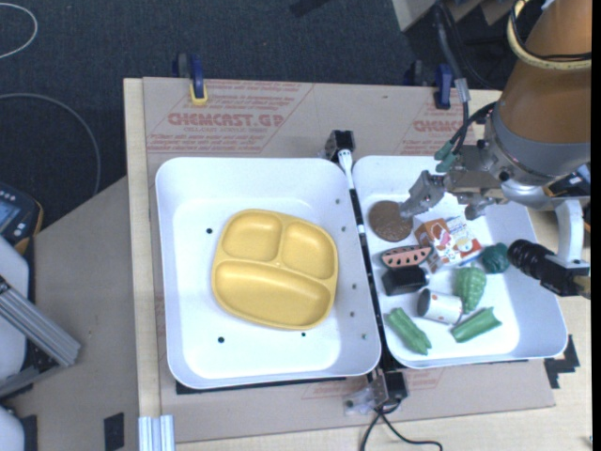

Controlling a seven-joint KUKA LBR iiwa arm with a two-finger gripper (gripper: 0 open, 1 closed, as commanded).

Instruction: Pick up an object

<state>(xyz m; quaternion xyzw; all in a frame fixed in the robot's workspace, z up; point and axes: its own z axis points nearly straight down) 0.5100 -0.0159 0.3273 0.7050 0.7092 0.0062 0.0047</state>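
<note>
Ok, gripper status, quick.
Gripper: over the right bin, above the brown disc; open or shut cannot be told, and nothing is visibly held.

You had bright, even light from overhead, with soft glare on the white bins (178,252). Shadows stayed faint, and the picture was slightly soft throughout.

1. Two bins sit side by side on the bench: the left bin (178,252) and the right bin (535,327).
2. A divided plate (275,269) lies in the middle of the left bin.
3. In the right bin, a round disc (388,221) lies at the far left.
4. A carton (449,240) lies right of the disc.
5. A pod (409,330) and a cup (439,305) lie at the near side.
6. The gripper (446,192) hangs over the right bin's far part.
</note>
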